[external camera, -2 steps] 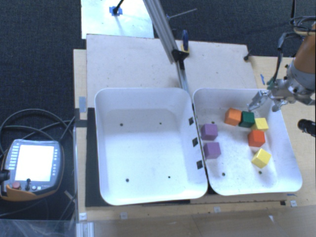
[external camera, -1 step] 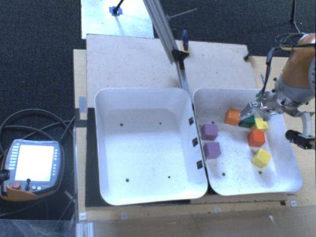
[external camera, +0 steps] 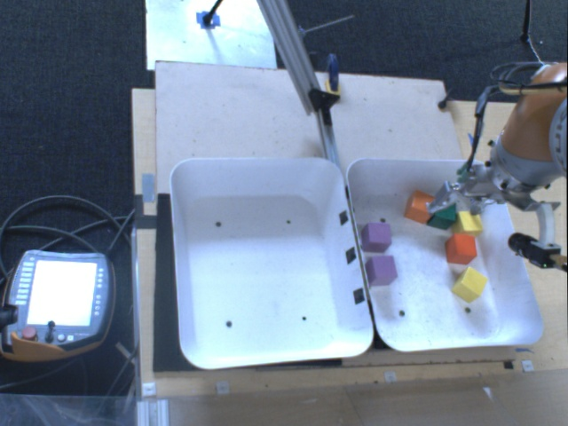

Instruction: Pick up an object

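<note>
The gripper (external camera: pixel 450 201) is down in the right bin (external camera: pixel 524 327), upper right of the frame, right on top of a tight little cluster: an orange block (external camera: pixel 418 207) on its left, a dark green block (external camera: pixel 442 217) directly under the tip, and a small yellow block (external camera: pixel 469 223) just to the right. Honestly can't tell how the gripper is set, or whether anything is actually in it; the wrist hides that and it's all too small. It looks to be touching or nearly touching the green one, so I'd guess that's the target.

My take on handling: these look like small, light, rigid cubes with flat faces, probably wood or foam. Nothing fragile. Squeeze two opposite flat sides, not the corners, or it'll twist out. The neighbours sit so close that there's barely room either side.

Further out, lower in the same bin, there's an orange-red block (external camera: pixel 461 248) and a tilted yellow block (external camera: pixel 469 283), and two purple blocks (external camera: pixel 376 235) near the left wall, all with more space around them. The left bin (external camera: pixel 191 327) sits alongside.
</note>
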